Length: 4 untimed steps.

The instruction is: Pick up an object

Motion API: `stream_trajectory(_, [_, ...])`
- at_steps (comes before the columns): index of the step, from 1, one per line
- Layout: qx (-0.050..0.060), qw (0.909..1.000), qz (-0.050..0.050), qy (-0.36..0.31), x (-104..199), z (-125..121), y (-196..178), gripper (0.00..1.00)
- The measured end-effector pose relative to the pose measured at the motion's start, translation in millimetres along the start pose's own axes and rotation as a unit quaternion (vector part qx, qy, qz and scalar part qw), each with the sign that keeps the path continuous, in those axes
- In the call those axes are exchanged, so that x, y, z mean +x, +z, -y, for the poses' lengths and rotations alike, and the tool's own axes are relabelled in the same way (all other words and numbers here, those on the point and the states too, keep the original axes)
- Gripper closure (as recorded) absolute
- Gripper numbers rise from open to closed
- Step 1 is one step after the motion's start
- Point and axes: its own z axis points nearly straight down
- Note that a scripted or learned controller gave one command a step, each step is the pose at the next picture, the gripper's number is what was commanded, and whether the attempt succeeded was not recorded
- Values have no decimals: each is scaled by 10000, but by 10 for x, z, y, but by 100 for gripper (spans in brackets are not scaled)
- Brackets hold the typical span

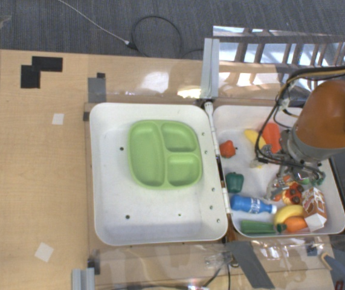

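The right bin (238, 121) holds several toy foods. An orange carrot (271, 136) and a yellow piece (252, 136) lie at the back, with a small red pepper (226, 148) to their left. Along the left wall sit a green pepper (234, 181), a blue bottle (251, 205) and a green cucumber (258, 227). A banana (290, 212), an orange (296, 223) and a small carton (315, 205) crowd the front right corner. My gripper (289, 183) hangs low over a red-and-orange item (290, 192) just behind the banana; the orange wrist band (328, 115) covers much of it.
The left bin (109, 210) carries a green divided plate (164, 153). A metal rail (209, 71) stands behind the gap between the bins. Black cables (287, 92) loop off the wrist above the right bin's back edge.
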Motion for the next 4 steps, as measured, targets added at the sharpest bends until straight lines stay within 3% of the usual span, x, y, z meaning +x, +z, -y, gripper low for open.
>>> stream_trajectory(1, [-15,9994,-42,357,-1119,181,91,0])
stream_trajectory(2, [-11,9992,-1,395,-866,-210,68,0])
stream_trajectory(3, [-4,9946,-3,1040,-871,-349,67,0])
stream_trajectory(4, [16,9943,-5,1067,-287,330,58,0])
